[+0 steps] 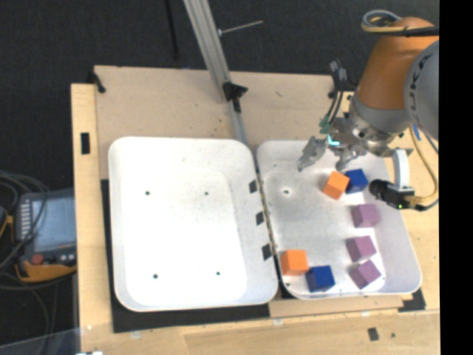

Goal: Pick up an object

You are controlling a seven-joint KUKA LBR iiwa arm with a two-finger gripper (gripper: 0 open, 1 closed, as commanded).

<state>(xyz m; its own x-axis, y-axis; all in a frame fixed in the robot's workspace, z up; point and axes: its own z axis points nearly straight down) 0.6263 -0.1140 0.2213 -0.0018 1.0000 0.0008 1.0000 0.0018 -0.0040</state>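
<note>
The claw [329,152] hangs over the far part of the right bin [295,213], fingers spread wide with nothing between them. Taking the upper orange cube [336,185] as landmark: the claw sits just above and slightly left of it, an upper blue cube [357,179] touches its right side, and three purple cubes [363,215] trail away below to the right. A second orange cube [295,261] and a lower blue cube [320,278] lie well below it, by the bin's near edge. The risk, as I judge it: a finger coming down lands on the touching blue neighbour, shoving both aside or closing on air.
</note>
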